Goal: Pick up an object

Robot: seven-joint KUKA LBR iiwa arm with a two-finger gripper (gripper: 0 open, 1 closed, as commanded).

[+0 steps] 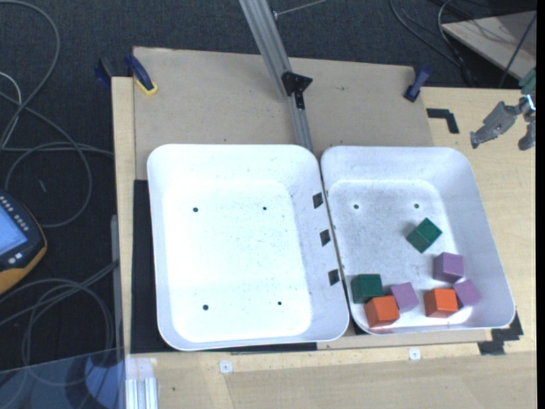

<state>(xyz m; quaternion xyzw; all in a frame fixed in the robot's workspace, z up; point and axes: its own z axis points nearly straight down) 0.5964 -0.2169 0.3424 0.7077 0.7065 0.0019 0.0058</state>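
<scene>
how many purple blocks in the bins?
3, all in the right bin: one by the right wall, one near the front right corner, one between the two orange blocks. No hidden ones apparent.

Blocks [409, 290] crowd the right bin's [375, 164] near edge; its far half lies open.

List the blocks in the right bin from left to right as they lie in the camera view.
Green block → orange block → purple block → tilted green block → orange block. The last two purple blocks overlap in left-right position, so their order is unclear.
</scene>
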